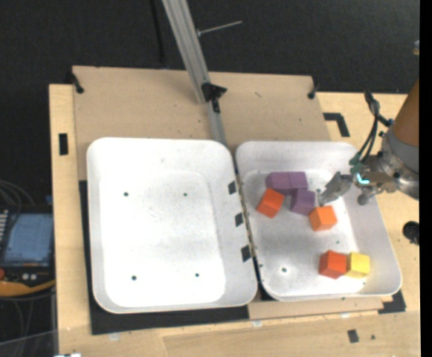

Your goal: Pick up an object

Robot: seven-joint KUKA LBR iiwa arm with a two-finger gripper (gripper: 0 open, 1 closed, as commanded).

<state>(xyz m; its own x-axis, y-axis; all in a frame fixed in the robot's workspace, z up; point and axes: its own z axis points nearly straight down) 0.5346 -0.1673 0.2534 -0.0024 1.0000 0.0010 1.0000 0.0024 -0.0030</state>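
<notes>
Gripper low over right bin, tips just above an orange cube and beside the purple blocks; finger state unclear — nothing seen pinched; another orange cube left; red-orange and yellow cubes touching, nearer front.

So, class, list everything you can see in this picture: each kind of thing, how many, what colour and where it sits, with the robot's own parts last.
Bins: 2, white, side by side on the bench; left bin, right bin.
Purple blocks: 2, right bin, upper middle; one, the other touching it below.
Orange blocks: 3, right bin; one left of the purple pair, one below it, one near the front.
Yellow block: 1, right bin, touching the front orange block.
Bench: 1, tan board.
Metal rail: 1, grey, slanting in from the top.
Device with screen: 1, blue screen, far left.
Arm: 1, right edge; jaws over the right bin, beside the purple blocks.
</notes>
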